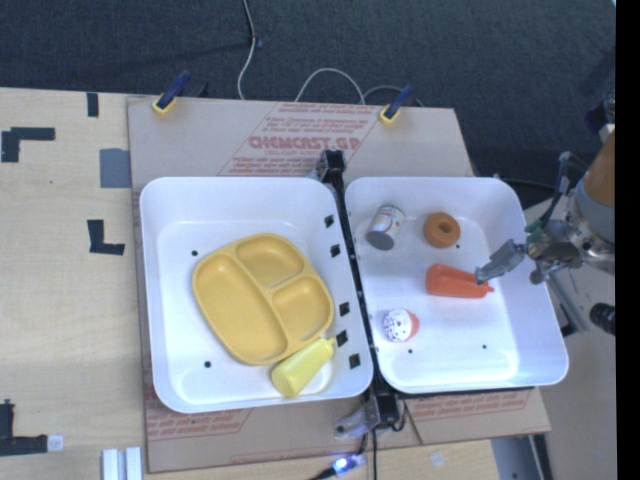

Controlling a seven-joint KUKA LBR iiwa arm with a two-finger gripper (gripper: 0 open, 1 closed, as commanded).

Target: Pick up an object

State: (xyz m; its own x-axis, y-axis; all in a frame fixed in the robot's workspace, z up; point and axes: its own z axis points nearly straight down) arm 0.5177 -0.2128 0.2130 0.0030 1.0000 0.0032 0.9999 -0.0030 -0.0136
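**Gripper at the right bin's edge, beside the carrot**

Two shallow white bins sit side by side on a brown cardboard sheet (300, 138) that lies on the wooden bench (60, 298).

The left bin (165, 208) holds a yellow divided plate (262, 296) with three compartments, lying near the middle. A yellow bottle (301, 366) lies tilted at the plate's lower corner, touching it, close to the bin's near rim.

The right bin (500, 193) holds four small things, each apart from the others. A grey metal cup (384, 226) lies on its side toward the far left of the bin. A brown doughnut (441, 230) sits just to the right of it. An orange carrot (457, 282) lies roughly level in the middle, its thick end toward the divider and its thin end pointing to the right. A small white ball with red marks (399, 325) rests nearer the front, close to the divider between the bins.

The arm reaches in from the right, and the gripper (497, 264) hangs over the right side of the right bin. One dark finger slants down toward the carrot's thin end and seems to meet it or stop just short of it. Nothing is seen between the fingers, and how wide the jaws stand cannot be told from this angle.

Two yellow and blue clamps (170, 92) pin the far edge of the cardboard.
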